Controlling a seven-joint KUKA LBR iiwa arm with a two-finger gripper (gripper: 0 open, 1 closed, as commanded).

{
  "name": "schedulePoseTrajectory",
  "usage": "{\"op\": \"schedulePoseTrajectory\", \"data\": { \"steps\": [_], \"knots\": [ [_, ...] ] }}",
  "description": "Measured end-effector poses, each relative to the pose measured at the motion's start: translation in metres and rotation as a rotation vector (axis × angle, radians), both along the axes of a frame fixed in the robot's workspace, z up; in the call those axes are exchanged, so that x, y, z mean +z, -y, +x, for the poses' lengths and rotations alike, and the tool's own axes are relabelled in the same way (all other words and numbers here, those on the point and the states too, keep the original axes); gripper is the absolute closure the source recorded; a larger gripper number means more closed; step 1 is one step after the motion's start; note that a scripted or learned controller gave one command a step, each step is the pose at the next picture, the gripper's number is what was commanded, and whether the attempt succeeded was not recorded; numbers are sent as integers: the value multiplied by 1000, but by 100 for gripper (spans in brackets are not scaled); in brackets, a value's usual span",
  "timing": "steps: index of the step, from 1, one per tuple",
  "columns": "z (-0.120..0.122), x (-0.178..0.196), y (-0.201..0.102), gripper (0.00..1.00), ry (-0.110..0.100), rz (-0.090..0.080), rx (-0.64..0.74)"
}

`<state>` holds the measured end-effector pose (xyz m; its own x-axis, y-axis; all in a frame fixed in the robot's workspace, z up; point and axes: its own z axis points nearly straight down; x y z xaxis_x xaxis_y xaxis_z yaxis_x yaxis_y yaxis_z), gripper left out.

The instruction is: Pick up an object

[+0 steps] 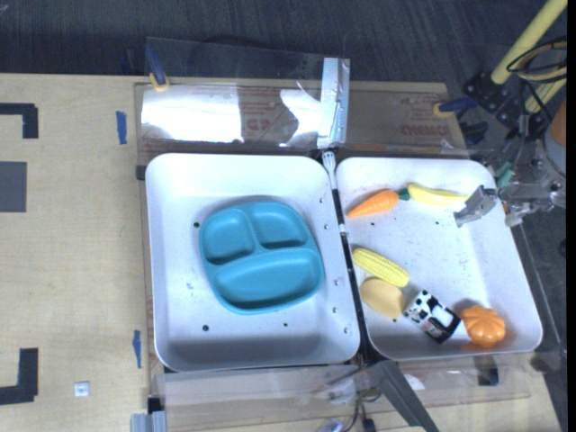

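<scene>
Six toys (381, 265), one blue plate (261, 254)

At the right edge of the frame the robot's a cluttered mess of grey metal brackets, with black and yellow cables looping above its silvery end effector (475, 207).

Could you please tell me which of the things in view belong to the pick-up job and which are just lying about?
Belong to the job:
gripper
carrot
banana
corn cob
potato
toy cow
orange pumpkin
right bin

Lying about:
blue divided plate
left bin
</scene>
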<state>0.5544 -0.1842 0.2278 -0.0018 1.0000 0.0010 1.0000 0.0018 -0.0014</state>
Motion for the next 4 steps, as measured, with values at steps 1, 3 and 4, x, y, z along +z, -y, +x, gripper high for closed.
{"op": "schedulePoseTrajectory", "data": {
  "steps": [1, 3, 4],
  "knots": [
    [94, -32, 3, 0, -2, 0, 27],
    [115, -137, 9, 0, -3, 12, 271],
    [112, -131, 15, 100, -6, 1, 269]
  ]
}}
